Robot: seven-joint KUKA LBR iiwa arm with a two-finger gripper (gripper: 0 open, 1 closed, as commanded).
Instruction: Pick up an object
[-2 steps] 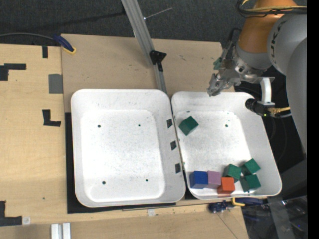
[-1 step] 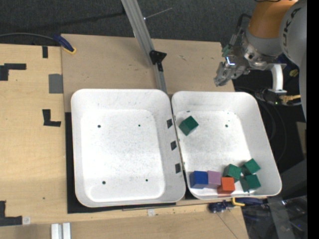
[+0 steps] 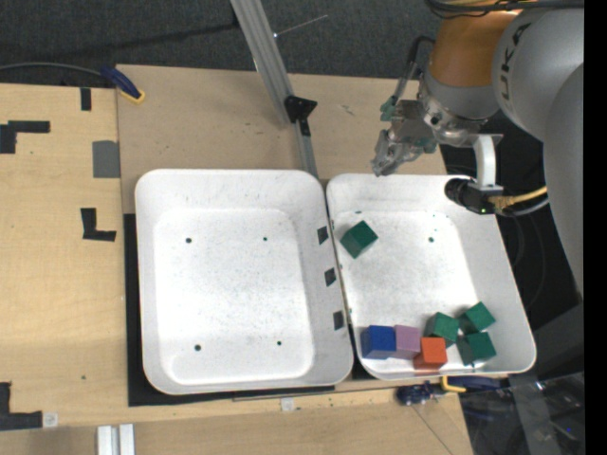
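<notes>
The gripper [image 3: 387, 162] is hanging in the upper right of the frame, over the far rim of the right bin [image 3: 493, 254]; whether it is parted or closed cannot be told, and nothing is showing in its grasp. A green cube [image 3: 358, 238] is lying alone in the upper left part of that bin. Along the bin's lower edge a cluster is sitting close together: a blue cube [image 3: 379, 339], a lilac cube [image 3: 408, 338], an orange cube [image 3: 432, 351] and three more green cubes [image 3: 460, 332]. The left bin [image 3: 232, 282] is occupying the middle of the wooden surface [image 3: 57, 282].
</notes>
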